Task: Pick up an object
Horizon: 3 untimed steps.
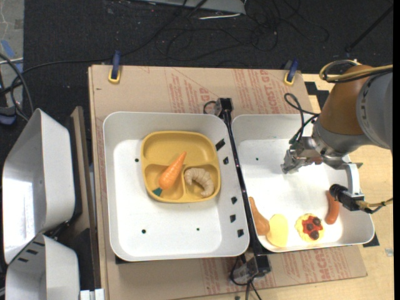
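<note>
Tool low over right bin, bare floor beneath; open or closed: cannot tell. Candidates along bin's near edge: sausage, pizza slice, yellow piece. Likely light, rigid, slick plastic; sausage best, pinch across mid-length.

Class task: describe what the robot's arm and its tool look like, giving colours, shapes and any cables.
The arm is thick and rounded, grey with an orange band. Its tool is small, metallic grey and blocky. Thin black cables run along the wrist.
</note>
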Motion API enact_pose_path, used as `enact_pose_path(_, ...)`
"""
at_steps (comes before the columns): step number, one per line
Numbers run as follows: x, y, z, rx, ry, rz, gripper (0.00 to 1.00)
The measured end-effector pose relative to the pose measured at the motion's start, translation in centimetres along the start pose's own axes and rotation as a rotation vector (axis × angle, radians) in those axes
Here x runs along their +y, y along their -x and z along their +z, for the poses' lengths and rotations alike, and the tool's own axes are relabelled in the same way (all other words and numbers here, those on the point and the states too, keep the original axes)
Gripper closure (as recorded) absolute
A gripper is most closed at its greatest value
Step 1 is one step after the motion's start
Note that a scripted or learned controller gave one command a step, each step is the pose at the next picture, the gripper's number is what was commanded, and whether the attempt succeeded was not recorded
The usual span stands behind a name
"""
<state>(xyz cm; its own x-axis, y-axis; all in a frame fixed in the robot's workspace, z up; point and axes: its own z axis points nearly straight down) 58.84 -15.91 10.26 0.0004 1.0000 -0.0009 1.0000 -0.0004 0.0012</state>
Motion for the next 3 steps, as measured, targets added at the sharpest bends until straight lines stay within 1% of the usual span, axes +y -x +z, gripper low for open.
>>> enact_pose_path(1, 0.5, 0.5, -4.5, -0.001, 0.005, -0.002, 1.00)
enact_pose_path(2, 0.9, 0.5, -8.8, -0.001, 0.005, -0.003, 1.00)
enact_pose_path(3, 1.0, 0.5, -11.5, -0.001, 0.003, -0.003, 1.00)
